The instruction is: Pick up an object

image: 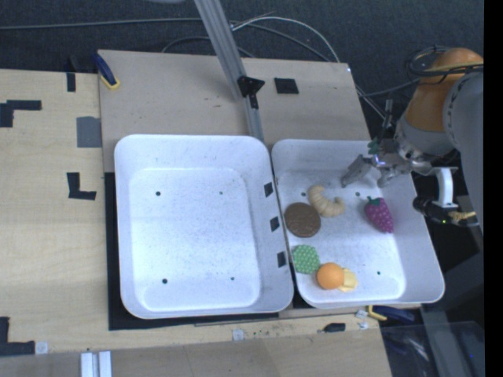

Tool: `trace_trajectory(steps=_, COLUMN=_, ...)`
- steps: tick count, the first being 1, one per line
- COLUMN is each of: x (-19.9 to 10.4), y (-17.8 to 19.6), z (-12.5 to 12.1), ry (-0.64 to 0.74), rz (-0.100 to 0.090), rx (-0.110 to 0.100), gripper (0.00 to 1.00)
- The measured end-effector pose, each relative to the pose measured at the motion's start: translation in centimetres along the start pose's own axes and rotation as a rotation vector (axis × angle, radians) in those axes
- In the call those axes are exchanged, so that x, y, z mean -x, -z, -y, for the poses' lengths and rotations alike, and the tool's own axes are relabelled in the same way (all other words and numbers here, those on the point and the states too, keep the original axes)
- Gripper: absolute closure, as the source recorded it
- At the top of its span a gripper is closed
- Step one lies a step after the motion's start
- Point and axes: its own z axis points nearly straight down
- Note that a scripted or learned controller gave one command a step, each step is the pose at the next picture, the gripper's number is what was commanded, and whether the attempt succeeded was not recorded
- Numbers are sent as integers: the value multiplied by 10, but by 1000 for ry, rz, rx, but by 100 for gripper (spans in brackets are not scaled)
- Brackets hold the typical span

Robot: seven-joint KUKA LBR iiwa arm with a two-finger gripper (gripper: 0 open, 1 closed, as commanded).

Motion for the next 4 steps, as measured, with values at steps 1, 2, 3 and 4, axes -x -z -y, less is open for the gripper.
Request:
trace_trajectory(steps=1, x=-1, y=-24, z=0, ry=1, rz=1, rx=3, gripper=0)
trace_trajectory(steps=2, x=-1, y=-13, z=0, ry=1, rz=1, rx=4, gripper=100)
trace_trajectory(steps=3, x=-3, y=33, z=-8, ry=0, rz=2, rx=7, gripper=100)
trace_trajectory(steps=4, x=-12, y=81, z=-7, ry=1, rz=2, rx=9, gripper=100)
